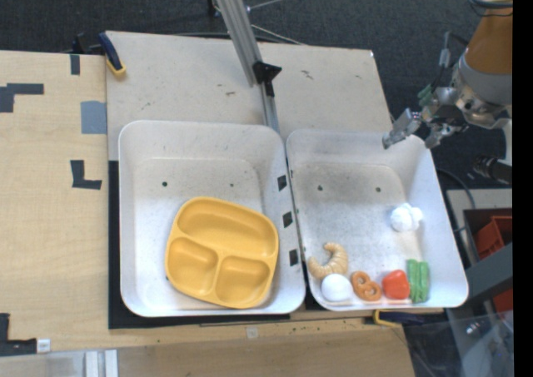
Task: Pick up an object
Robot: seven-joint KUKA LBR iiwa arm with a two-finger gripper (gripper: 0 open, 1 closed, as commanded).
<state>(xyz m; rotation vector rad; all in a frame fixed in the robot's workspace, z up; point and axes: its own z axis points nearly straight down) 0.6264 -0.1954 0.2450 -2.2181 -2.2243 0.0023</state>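
Hovering at two o'clock over the right bin (433,192), the gripper (414,130) (finger state unclear) should pick the lone white ball (405,217), at five o'clock below it, descending square.

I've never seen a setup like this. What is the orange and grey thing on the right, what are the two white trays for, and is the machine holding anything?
You are looking down at a slant from one fixed camera above a workbench. The orange and grey thing is a robot arm reaching in from the right; its gripper, the part meant for picking things up, hangs over the far right corner of the right bin. Nothing is visible in its jaws.

The two white trays are shallow bins set side by side. The left bin holds a yellow divided plate. The right bin has small toy foods gathered along its near edge: a croissant, a white egg, a pretzel, a red piece and a green piece, plus a small white lump further up. The arm's job is to pick up one object.
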